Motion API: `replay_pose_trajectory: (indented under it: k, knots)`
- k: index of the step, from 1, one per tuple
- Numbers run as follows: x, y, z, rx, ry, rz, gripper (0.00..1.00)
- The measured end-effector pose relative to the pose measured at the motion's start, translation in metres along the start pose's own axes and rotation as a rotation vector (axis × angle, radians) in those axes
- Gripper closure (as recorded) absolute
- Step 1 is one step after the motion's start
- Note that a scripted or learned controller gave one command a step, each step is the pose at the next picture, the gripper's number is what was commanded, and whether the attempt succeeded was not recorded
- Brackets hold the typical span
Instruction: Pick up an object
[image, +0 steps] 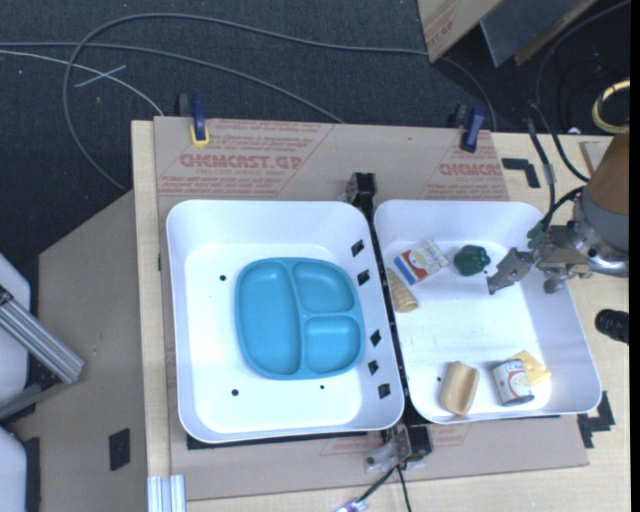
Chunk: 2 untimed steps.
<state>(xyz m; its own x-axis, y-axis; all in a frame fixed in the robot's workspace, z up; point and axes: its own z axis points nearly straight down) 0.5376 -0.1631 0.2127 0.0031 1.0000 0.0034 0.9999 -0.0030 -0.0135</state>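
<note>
My gripper (526, 281) hangs over the right part of the right bin (560, 330), reaching in from the right. Its two fingers stand apart, open, with nothing between them. Just left of it lies a dark green object (471, 260). A white packet with red and blue print (419, 263) lies further left. A tan cone-shaped piece (402, 296) rests by the bin's left wall. Near the front edge are a tan cylinder (459, 387) and a small can with a yellow piece (517, 378).
The left bin (200, 300) holds a blue divided plate (298, 317). A black divider with clips (372, 300) runs between the bins. Cables hang at the back right, and clamps sit on the board's far edge.
</note>
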Motion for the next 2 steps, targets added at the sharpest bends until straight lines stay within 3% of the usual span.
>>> replay_pose_trajectory:
  k: [1,2]
  knots:
    - [0.000,0.003,-0.006,-0.012,-0.003,-0.003,0.00]
    - [-0.009,-0.002,0.045,-0.007,-0.001,-0.002,0.00]
